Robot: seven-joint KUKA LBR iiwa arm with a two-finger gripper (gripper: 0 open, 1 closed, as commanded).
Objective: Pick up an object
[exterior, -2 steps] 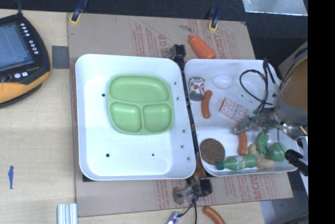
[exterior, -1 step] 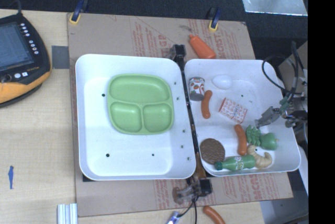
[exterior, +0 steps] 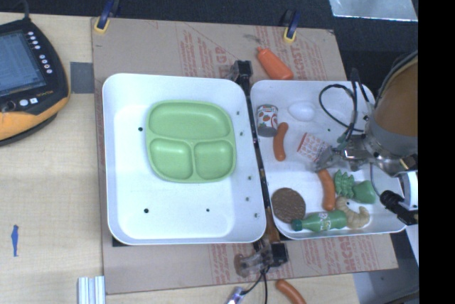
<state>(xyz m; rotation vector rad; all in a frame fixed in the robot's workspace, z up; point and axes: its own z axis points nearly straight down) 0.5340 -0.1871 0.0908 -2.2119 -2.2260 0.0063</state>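
The right bin (exterior: 313, 94) holds several small objects: a white egg (exterior: 302, 111), a small printed can (exterior: 266, 118), a red sausage (exterior: 281, 141), a red-and-white packet (exterior: 311, 146), an orange sausage (exterior: 327, 189), a green toy (exterior: 355, 186), a brown round cookie (exterior: 288, 203), a green bottle (exterior: 323, 222) and a beige piece (exterior: 357, 214). My gripper (exterior: 337, 154) is low over the right side of this bin, just right of the packet and above the orange sausage. Nothing is visibly held in it. The arm's grey body hides the bin's right rim.
The left bin (exterior: 124, 175) carries a green divided plate (exterior: 190, 140). An orange carrot (exterior: 274, 63) lies on the cardboard behind the right bin, and another orange item (exterior: 291, 290) lies at the front edge. A teach pendant (exterior: 25, 79) rests at far left. Black cable (exterior: 338, 104) loops over the right bin.
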